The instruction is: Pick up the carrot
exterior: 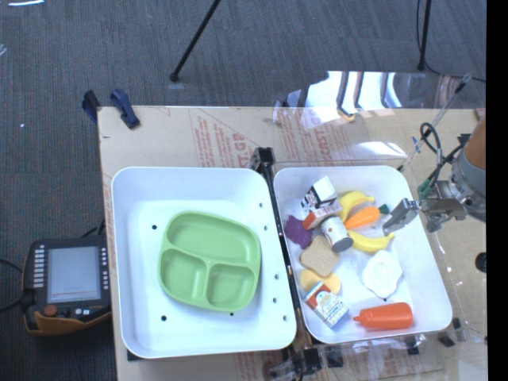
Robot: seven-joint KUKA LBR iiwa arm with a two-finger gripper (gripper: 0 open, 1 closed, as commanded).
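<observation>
The small tapered orange carrot lies in the right bin, between two curved yellow bananas. The metal hand hovers just right of it, fingers parted and holding nothing. A glossy ketchup bottle lies nearer the front.

One fixed camera looks down at a slant on the counter from above its front. It stands far enough to take in both white bins and the dark floor behind.
</observation>
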